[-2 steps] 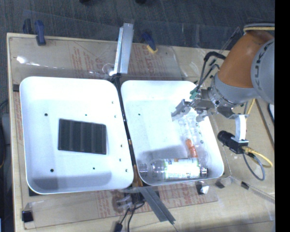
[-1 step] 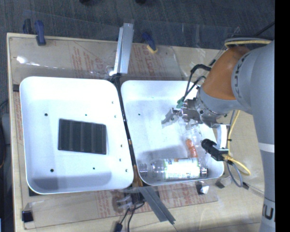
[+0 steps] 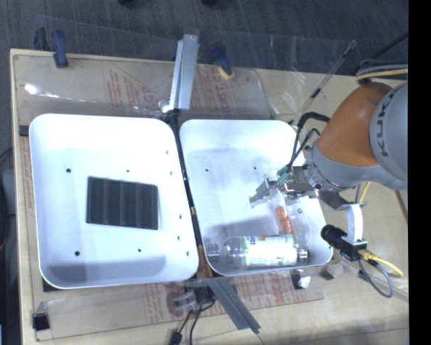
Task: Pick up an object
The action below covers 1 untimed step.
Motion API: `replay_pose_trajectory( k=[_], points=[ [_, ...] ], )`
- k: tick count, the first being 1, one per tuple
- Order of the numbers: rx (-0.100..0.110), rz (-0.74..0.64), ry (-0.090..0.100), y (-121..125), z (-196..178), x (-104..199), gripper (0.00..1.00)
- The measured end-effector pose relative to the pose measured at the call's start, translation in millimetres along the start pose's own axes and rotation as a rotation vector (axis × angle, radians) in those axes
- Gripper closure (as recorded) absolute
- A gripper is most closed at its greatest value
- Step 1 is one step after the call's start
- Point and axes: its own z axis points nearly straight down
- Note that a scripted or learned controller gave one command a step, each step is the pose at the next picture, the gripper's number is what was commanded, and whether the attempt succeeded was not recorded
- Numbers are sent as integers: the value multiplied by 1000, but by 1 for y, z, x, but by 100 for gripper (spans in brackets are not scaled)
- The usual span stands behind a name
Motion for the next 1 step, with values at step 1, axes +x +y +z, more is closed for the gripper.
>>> replay_pose_trajectory(
  k=[1],
  points=[
    [-3, -112, -2, -8, -70, 37, 0]
  ],
)
